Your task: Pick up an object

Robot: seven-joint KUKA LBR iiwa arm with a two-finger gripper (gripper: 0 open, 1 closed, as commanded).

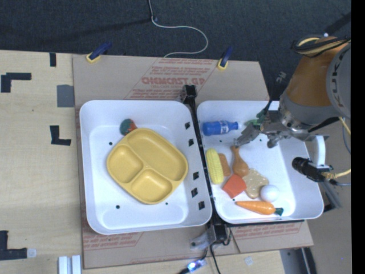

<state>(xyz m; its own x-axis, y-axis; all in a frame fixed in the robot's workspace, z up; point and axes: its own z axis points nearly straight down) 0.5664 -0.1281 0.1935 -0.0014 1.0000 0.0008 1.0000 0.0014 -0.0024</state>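
Not yet picked: gripper hovering open and bare in the right bin, near the blue bottle; descent, closing and lift all left

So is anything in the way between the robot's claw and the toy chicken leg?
Nothing visible is. The gripper hangs just above the chicken leg, with bare white floor of the right bin between them.

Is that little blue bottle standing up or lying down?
Lying down. The blue bottle rests on its side in the right bin, its white cap pointing right, towards the gripper.
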